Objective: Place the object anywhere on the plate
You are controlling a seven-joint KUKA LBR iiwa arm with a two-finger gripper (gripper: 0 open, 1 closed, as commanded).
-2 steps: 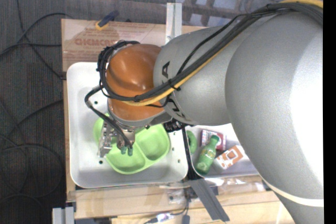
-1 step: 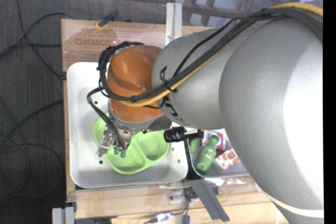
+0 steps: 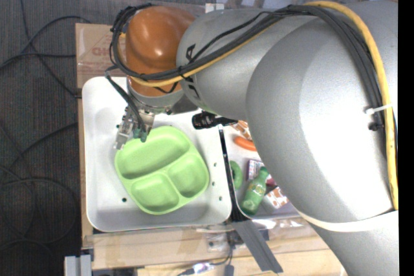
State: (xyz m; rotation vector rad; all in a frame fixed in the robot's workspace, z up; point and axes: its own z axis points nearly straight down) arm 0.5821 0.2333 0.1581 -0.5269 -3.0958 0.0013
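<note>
A light green plate point(image 3: 162, 171) with three compartments lies in the left white bin point(image 3: 100, 152). My gripper point(image 3: 132, 130) hangs over the plate's upper-left rim, below the orange band point(image 3: 152, 42) of the arm. A small dark teal bit point(image 3: 142, 134) shows at the gripper's tip, right at the plate's edge. Whether it is a held object or part of the gripper, I cannot tell. The plate's compartments hold nothing that I can see.
The right bin point(image 3: 228, 158) is mostly hidden under the big grey arm point(image 3: 310, 106). In its visible strip lie an orange item point(image 3: 243, 143), a green bottle point(image 3: 255, 189), a small green piece point(image 3: 235, 172) and a packet point(image 3: 278, 198). Bare white floor surrounds the plate.
</note>
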